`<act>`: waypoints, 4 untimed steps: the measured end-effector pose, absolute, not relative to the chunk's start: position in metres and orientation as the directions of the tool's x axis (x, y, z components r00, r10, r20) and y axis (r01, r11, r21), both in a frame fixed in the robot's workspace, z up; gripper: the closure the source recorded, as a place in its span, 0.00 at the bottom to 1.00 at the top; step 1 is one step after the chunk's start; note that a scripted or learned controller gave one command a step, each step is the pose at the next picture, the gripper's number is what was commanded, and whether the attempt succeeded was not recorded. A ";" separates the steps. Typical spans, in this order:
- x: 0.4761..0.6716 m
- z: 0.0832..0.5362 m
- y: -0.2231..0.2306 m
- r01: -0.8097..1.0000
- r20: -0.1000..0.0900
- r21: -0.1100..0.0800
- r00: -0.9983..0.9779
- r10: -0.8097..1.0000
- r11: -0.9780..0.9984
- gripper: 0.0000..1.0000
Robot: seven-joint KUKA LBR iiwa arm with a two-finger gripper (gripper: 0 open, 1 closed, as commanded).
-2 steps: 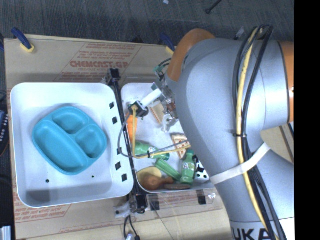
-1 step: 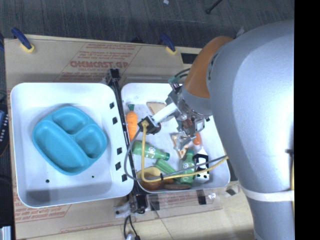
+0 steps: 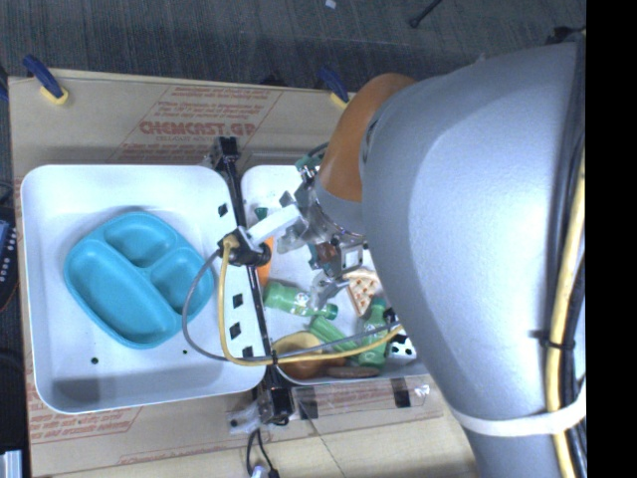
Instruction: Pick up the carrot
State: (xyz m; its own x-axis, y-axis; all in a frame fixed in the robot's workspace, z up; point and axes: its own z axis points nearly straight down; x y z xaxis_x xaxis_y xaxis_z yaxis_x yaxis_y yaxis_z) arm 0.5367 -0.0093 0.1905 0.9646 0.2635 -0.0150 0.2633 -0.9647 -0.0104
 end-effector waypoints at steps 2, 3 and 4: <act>0.565 0.191 0.047 0.372 -0.005 -0.007 0.928 0.372 -0.928 1.00; 0.502 0.194 -0.009 0.275 -0.011 -0.005 0.961 0.275 -0.961 1.00; 0.475 0.213 0.095 0.306 -0.009 -0.004 0.952 0.306 -0.952 1.00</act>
